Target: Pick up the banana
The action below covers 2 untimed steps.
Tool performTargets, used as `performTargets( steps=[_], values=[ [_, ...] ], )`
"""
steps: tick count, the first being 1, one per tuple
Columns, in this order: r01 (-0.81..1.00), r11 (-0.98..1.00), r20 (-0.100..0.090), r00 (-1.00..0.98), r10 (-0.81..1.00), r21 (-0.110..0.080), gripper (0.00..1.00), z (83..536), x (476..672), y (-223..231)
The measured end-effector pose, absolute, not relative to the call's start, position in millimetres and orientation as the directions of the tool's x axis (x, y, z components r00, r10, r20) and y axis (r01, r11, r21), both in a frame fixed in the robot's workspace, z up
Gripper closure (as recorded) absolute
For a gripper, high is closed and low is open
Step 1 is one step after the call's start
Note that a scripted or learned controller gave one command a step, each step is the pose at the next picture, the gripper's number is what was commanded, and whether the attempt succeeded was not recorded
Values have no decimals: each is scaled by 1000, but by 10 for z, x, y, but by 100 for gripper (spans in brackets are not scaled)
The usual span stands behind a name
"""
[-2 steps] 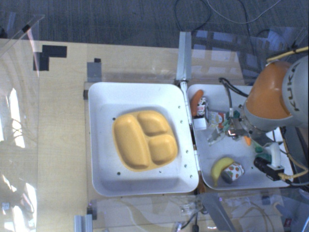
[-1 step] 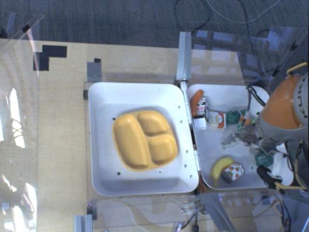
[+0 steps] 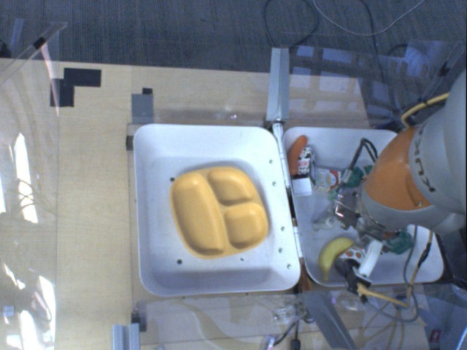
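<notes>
Right now, the banana (image 3: 333,254) is lying in the right bin (image 3: 330,141), near its front left corner, just beside the tool (image 3: 347,214). The tool is hanging over that bin's middle, and you cannot tell how far it is open or whether it is gripping anything.

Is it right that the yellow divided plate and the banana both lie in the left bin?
Not quite. The camera view shows the yellow divided plate in the left bin, but the banana lies in the right bin.
</notes>
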State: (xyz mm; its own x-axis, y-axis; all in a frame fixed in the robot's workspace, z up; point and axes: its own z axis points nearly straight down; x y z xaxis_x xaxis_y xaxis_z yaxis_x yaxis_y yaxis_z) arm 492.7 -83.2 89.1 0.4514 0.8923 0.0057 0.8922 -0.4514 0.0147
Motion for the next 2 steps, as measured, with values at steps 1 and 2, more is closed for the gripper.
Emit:
performTargets(
  steps=[1, 2],
  values=[
    [892, -451, 9, 451, 893, 17, 100, 994, 4950, -828],
    [858, -514, 1, 514, 858, 1, 100, 1839, 5003, -233]
  ],
)
